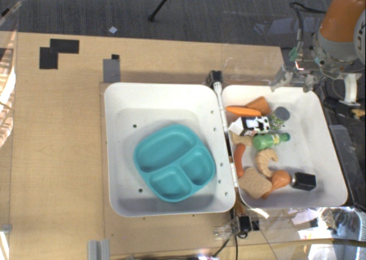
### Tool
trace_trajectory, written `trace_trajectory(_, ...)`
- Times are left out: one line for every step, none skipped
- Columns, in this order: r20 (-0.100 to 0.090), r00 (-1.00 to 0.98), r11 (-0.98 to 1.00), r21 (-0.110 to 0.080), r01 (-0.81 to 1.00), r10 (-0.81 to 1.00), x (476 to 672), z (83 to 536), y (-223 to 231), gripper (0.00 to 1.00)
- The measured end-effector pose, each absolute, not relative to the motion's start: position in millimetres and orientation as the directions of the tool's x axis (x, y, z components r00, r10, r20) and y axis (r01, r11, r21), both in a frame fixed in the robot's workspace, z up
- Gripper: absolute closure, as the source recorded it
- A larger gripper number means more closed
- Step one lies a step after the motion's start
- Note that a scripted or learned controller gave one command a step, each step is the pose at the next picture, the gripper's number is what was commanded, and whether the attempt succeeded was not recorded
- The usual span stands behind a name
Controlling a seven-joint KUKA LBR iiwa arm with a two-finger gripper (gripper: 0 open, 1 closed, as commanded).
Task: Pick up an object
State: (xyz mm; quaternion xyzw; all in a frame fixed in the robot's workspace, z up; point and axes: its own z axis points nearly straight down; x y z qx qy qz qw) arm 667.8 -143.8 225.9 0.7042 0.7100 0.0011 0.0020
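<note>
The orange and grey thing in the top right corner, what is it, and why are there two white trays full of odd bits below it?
That is a robot arm, seen by one camera fixed above the bench and looking down at a slant. The arm reaches in from the right and sits high over the back corner of the right bin; I cannot see anything held by it. Its job is to pick up an object. The left bin holds a teal divided plate. The right bin holds a jumble of toy food: a carrot, a green bottle, a sausage, a slice of bread, plus a small black block.
</note>
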Motion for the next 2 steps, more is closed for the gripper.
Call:
trace_trajectory(-0.011, -0.071, 0.072, 0.036, 0.997, 0.997, 650.1, 115, -137, 0.0)
trace_trajectory(-0.003, -0.042, 0.042, 0.019, 0.999, 0.999, 598.5, 94, -101, 0.0)
